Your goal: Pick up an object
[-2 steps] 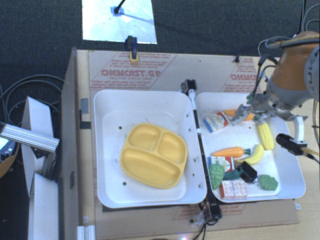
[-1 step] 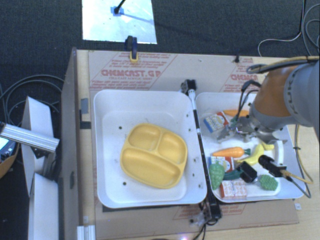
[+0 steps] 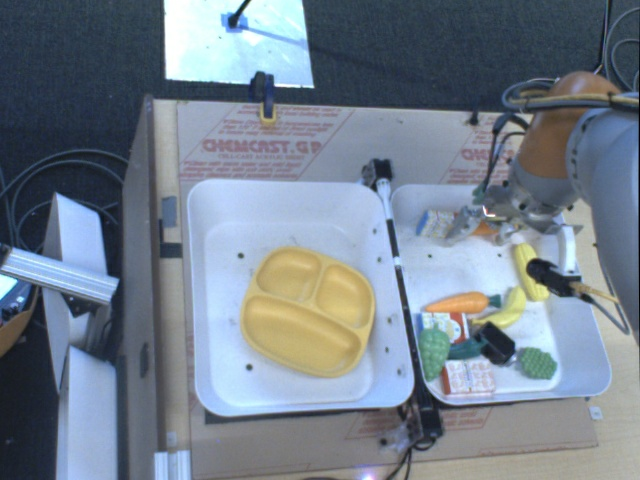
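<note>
light: bright, even, from overhead | glare: foil sheet [image 3: 238, 26] blown out, white bins [image 3: 300, 198] near-clipped | shadows: soft, short | focus: slightly soft overall, arm [image 3: 590, 138] a bit blurred

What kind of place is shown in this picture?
Probably a robotics lab bench for grasping tests: two white bins side by side, a yellow divided plate in one, toy foods such as a carrot in the other, beneath the grey arm.

Two bins [image 3: 210, 268], one yellow tray [image 3: 308, 310].
</note>
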Tool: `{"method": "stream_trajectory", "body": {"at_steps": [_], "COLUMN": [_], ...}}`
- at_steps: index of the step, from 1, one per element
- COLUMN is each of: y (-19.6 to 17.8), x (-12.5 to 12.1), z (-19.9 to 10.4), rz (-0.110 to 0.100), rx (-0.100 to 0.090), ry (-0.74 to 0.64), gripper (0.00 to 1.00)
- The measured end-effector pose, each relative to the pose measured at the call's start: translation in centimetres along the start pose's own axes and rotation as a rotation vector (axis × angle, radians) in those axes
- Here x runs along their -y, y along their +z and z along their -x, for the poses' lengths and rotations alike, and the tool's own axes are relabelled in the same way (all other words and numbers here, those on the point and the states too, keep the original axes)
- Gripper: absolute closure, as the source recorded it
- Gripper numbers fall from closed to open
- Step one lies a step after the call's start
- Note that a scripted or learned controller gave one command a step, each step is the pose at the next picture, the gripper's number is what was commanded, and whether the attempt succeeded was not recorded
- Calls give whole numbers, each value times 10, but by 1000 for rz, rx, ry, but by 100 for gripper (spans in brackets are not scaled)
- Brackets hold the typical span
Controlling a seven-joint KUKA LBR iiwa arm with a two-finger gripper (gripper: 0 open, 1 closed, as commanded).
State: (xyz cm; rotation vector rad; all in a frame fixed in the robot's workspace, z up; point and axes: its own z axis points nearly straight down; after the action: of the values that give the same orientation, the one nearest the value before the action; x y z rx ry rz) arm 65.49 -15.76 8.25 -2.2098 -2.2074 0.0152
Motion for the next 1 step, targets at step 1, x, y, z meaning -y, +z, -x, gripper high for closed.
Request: {"method": "stream_trajectory", "body": {"at_steps": [1], "y": [3], "x": [-8], "z": [32], "rz": [-9], "rx": [-4], "ry": [2], "gripper": [0]}}
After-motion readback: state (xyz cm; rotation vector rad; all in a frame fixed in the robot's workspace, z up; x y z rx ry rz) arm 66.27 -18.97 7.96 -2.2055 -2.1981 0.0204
